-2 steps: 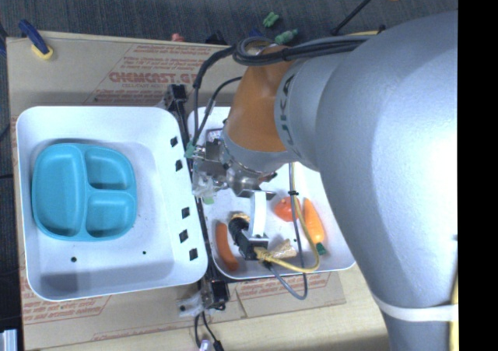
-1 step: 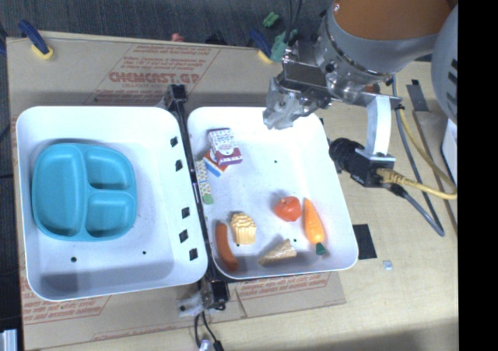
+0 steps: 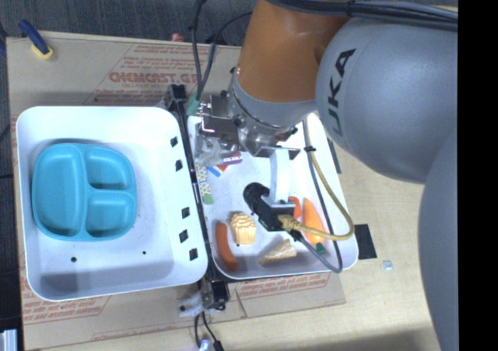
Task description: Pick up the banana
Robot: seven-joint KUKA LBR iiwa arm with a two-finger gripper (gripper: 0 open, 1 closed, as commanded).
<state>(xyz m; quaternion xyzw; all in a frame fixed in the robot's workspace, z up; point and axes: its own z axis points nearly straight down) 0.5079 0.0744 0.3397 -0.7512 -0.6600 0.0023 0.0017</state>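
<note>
Right shallow white bin (image 3: 274,275): the far half is covered by the grey and orange arm; open room is left along the near rim.
Gripper (image 3: 216,128): set over the far left corner, close to the dividing wall; whether it is wide or narrow cannot be told.
Short pale-yellow ridged piece (image 3: 243,229): laid near left, between an orange sausage-shaped piece (image 3: 222,245) and a tan wedge (image 3: 278,252); whether it is the banana cannot be told.
Left shallow white bin (image 3: 101,117): a blue divided plastic plate (image 3: 84,190) is contained.
</note>
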